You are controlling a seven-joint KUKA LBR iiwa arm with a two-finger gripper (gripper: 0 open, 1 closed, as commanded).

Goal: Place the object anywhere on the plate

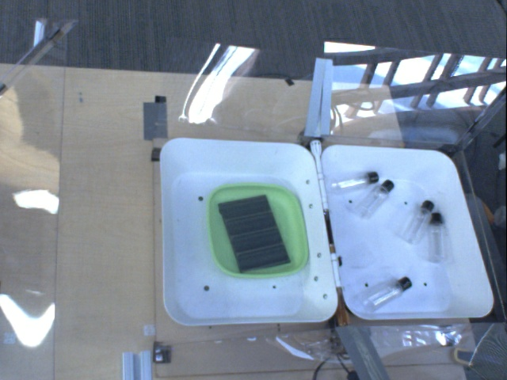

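Note:
A green square plate (295, 236) sits in the middle of the left white bin (182, 212). A dark grey ridged rectangular block (253, 233) lies flat on the plate, tilted slightly. The right white bin (467, 291) holds several clear vials with black caps: two at the upper left (355, 182) (372, 199), two at the right (417, 220) (436, 236), and one near the front (386, 292).
A grey metal post (319, 101) stands behind the seam between the bins. A small grey bracket (155, 119) lies on the wooden bench at the back left of the left bin. Cables and metal parts crowd the front edge below the bins.

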